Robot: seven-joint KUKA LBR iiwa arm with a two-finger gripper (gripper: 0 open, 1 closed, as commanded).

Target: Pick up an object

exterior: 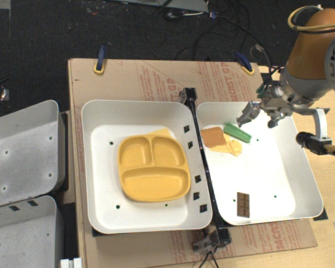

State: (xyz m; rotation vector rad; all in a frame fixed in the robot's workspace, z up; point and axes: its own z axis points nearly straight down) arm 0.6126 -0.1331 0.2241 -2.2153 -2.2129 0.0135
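Yellow plastic forms the divided tray (154, 168) seated in the left bin (95, 149). In the right bin (279, 200) an orange-brown piece (212, 137), a yellow piece (233, 147) and a green block (237, 133) are clustered near the far edge; a brown chocolate bar (243, 205) lies near the front. The gripper (261, 118) is poised just beside the green block, fingers spread and holding nothing. No object is judged lifted yet. Red print on the cardboard (156, 82) is not legible.

1 fixed camera above the bench (134, 71), angled down, 2 white bins (95, 166) mid-frame, arm (312, 49) entering right, probably mid-distance.
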